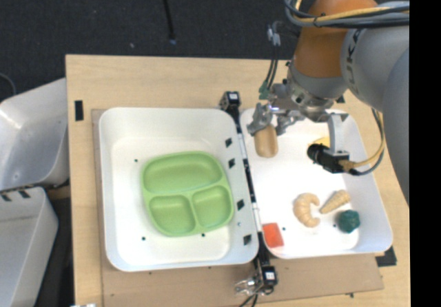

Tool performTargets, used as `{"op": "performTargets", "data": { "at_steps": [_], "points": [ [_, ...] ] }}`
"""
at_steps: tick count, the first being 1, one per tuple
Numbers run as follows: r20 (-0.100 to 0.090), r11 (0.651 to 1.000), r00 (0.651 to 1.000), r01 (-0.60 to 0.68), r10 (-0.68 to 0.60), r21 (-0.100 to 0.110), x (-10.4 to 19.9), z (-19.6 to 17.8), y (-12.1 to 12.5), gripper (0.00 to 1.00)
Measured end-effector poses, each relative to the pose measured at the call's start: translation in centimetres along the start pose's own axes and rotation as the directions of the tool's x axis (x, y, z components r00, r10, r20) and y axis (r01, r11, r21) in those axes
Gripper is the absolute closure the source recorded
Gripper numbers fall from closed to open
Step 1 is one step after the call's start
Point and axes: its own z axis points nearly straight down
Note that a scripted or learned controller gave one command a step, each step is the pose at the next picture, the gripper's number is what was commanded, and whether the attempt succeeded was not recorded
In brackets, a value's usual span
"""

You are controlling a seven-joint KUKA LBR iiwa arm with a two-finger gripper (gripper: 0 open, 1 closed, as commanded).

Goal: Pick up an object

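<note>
The end effector (267, 120) hangs over the upper left corner of the right bin (365, 240), and a tan, rounded cylinder-like object (266, 142) sits right at its metal fingers (258, 122); the object appears to be between them, so the end effector looks clenched on it, though the contact itself is hard to make out. This object lies just beside the divider where the two bins meet, so the bin wall crowds it on the left. To its right, a black fitting (324, 155) with a yellow cable hangs off the arm above the bin floor. Toward the near side of the right bin lie a pale curled croissant-shaped piece (307, 208), a cone-shaped tan piece (335, 201) just beside it, and a dark teal ball (348, 221) near the cone, all well apart from the held object. An orange-red block (273, 235) rests at the near left corner of that bin, against the divider. The middle of the right bin is bare white floor. The left bin (110, 161) carries a green divided tray (187, 192) in its centre, with bare floor around it. The wooden tabletop (83, 78) frames both bins.
</note>
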Motion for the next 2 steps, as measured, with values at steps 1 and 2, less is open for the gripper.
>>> {"op": "performTargets", "data": {
  "at_steps": [1,2],
  "points": [
    [-0.001,1.0,1.0,0.001,-0.001,-0.002,5.2,-0.9,-0.6,1.0],
    [0.0,1.0,1.0,0.001,-0.001,-0.001,10.8,0.0,-0.1,1.0]
  ]
}}
